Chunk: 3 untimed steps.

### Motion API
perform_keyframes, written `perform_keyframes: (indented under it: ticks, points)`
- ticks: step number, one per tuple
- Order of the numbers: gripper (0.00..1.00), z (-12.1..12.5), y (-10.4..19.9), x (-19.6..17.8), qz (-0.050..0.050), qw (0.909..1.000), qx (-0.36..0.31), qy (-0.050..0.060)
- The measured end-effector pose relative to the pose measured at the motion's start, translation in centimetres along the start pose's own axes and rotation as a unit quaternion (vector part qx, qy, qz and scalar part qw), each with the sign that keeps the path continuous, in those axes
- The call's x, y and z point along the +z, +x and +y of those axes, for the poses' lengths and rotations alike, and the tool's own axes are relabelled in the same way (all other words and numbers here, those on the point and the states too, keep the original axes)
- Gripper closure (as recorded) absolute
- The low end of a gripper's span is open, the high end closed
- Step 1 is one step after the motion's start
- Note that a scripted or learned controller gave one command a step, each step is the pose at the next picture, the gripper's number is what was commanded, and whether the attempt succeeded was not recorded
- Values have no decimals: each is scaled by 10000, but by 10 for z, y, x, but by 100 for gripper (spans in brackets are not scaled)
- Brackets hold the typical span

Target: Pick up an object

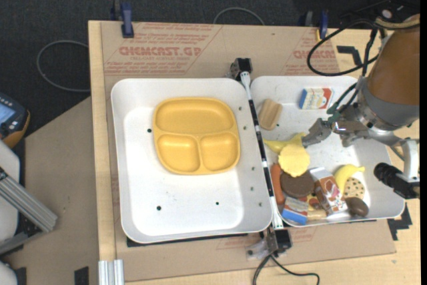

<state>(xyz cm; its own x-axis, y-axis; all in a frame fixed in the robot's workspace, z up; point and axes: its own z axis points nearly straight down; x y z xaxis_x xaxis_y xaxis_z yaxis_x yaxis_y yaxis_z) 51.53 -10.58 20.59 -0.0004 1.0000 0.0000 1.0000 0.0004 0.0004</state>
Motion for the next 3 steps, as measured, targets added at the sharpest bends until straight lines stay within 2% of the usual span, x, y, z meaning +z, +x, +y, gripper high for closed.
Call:
perform_keyframes:
  ticks: [1, 2, 3]
  points:
    - [0, -37, 11, 125, -13, 10000, 27, -7]
    - [100, -35, 12, 111, -9, 10000, 8, -26]
    - [100, 22, 104, 15, 15, 10000, -62, -73]
